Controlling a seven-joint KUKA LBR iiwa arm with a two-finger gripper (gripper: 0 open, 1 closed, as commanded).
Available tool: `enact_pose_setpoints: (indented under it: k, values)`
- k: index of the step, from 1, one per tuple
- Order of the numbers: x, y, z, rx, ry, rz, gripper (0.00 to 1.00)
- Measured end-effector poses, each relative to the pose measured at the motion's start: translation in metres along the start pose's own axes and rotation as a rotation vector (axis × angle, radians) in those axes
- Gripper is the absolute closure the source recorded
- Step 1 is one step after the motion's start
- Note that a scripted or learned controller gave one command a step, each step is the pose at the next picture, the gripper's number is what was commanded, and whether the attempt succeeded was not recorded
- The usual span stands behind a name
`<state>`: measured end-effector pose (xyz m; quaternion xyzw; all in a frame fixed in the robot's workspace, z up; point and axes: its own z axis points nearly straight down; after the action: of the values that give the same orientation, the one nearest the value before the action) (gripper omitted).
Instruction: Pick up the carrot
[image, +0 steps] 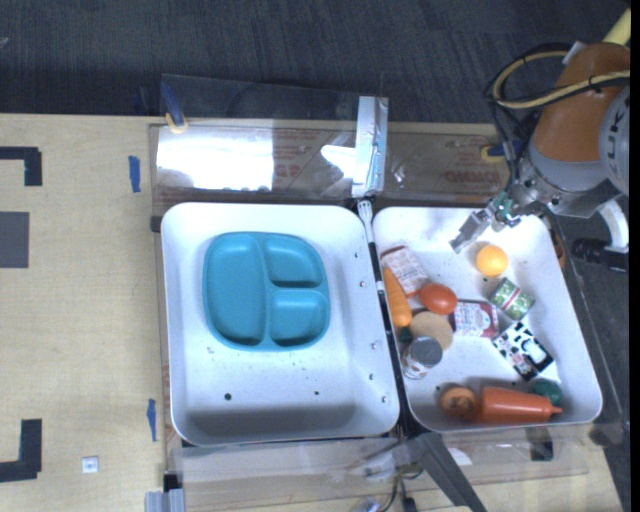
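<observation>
Toward three o'clock on the bench, the right bin (570, 300) is seen crowded with small items. The carrot (397, 298) is found against that bin's nine o'clock wall, lying lengthwise along the divider between the two bins, with its narrow end toward twelve o'clock. A red tomato (438, 298) is seen just beside it at three o'clock, and a small printed packet (404, 266) is touching its upper end. Below the carrot, toward six o'clock, a tan round item (433, 329) and a grey-capped jar (424, 354) are clustered. A larger orange vegetable with a green tip (515, 404) is laid across the bin's six o'clock edge, beside a brown round fruit (458, 401). An orange ball (491, 260) is seen near the bin's one o'clock corner, with a green carton (511, 298) and a black-and-white patterned box (523, 347) toward four o'clock of it.

The gripper (470, 235) is held over the right bin's twelve o'clock side, just beside the orange ball and well apart from the carrot. Whether its fingers are spread or pressed together cannot be told; nothing is seen between them.

The left bin (190, 380) is occupied by a blue divided tray (266, 289), set toward its twelve o'clock half.
</observation>
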<state>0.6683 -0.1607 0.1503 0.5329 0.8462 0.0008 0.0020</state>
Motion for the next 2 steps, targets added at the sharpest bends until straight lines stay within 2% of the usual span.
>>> enact_pose_setpoints:
  k: [1,2]
  values:
    - [0.018,-0.012,-0.016,0.008,0.004,0.361,0.00]
    - [-0.039,-0.021,-0.008,0.005,0.001,0.154,0.00]
